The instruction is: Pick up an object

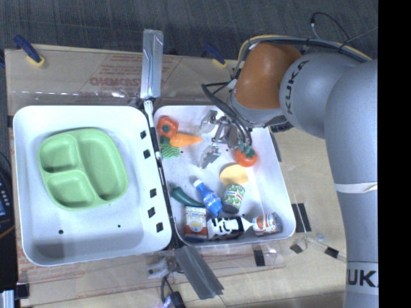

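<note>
Two fingers of the gripper [218,143] stand apart over the right bin [282,191], beside a tomato [245,156], holding nothing.

The arm [334,108] hides the right bin's [192,178] far corner, and the claw's [215,147] grip is too small to read.

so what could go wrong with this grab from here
The gripper hangs over the right bin between the carrot and the tomato, so it may close on bare floor. Toys crowd the near end around the blue bottle, so a pick there could snag a neighbour.
</note>
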### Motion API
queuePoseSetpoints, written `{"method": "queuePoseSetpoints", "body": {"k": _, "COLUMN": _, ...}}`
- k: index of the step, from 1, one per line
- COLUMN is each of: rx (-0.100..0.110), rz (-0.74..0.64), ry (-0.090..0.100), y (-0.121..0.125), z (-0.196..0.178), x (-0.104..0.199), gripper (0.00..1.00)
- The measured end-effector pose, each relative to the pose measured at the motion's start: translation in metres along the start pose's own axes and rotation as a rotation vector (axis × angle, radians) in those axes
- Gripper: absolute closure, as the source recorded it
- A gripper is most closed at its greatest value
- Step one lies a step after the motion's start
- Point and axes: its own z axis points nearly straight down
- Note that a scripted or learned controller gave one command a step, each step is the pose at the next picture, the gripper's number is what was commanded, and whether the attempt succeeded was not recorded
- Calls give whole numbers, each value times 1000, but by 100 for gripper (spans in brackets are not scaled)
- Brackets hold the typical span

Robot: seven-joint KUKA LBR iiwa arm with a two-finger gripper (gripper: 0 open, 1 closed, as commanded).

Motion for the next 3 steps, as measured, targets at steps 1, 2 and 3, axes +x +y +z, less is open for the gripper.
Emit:
{"method": "queuePoseSetpoints", "body": {"k": 1, "rx": 0, "rz": -331, "ry": -1, "y": -9, "z": -82, "x": 7, "gripper": 0}}
{"method": "queuePoseSetpoints", "body": {"k": 2, "rx": 0, "rz": -443, "ry": -2, "y": 8, "z": -11, "x": 66, "gripper": 0}}
{"method": "queuePoseSetpoints", "body": {"k": 3, "rx": 0, "rz": -852, "ry": -1, "y": -21, "z": -121, "x": 61, "gripper": 0}}
